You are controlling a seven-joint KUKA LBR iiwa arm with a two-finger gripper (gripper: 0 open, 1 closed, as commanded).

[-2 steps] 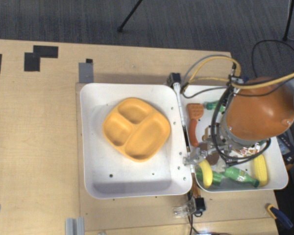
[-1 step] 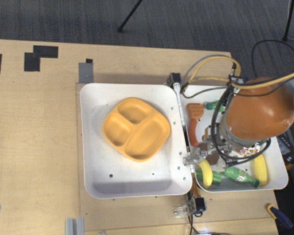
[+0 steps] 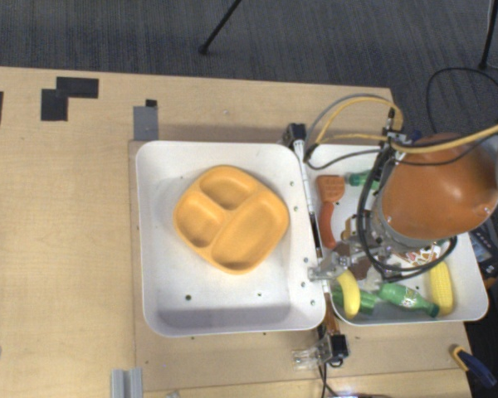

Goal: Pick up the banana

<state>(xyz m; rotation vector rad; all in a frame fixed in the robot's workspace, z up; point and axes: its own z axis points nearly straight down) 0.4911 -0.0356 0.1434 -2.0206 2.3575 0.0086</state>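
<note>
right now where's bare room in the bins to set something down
Free: the left bin's floor around the yellow divided plate, widest along the near wall and left wall. Crowded: the right bin, where the arm hangs over the banana, green bottle and corn.

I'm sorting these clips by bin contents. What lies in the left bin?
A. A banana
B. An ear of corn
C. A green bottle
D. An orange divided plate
D. The orange divided plate, with three compartments, sits in the left bin; the green bottle and the corn lie in the right bin.
</note>
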